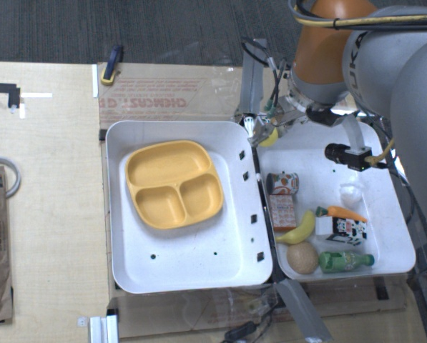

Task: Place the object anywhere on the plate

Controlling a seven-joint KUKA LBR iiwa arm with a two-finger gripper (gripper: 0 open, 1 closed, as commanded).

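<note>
- Hovering at the top-left corner of the right shallow white bin (403, 213), the two-finger gripper (264, 131) shows a small yellow object (270, 138) at its tips; you cannot tell finger spacing or a firm hold.
- Carry it left, clearing the bin walls, to the yellow three-compartment plastic plate (174, 183) in the left white bin (192, 263).
- Release low over any compartment.
- The object's long axis and heading are too hidden to judge.

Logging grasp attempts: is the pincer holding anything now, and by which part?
Cannot be told: something small and yellow sits at the pincer, but no clear grip shows.
</note>
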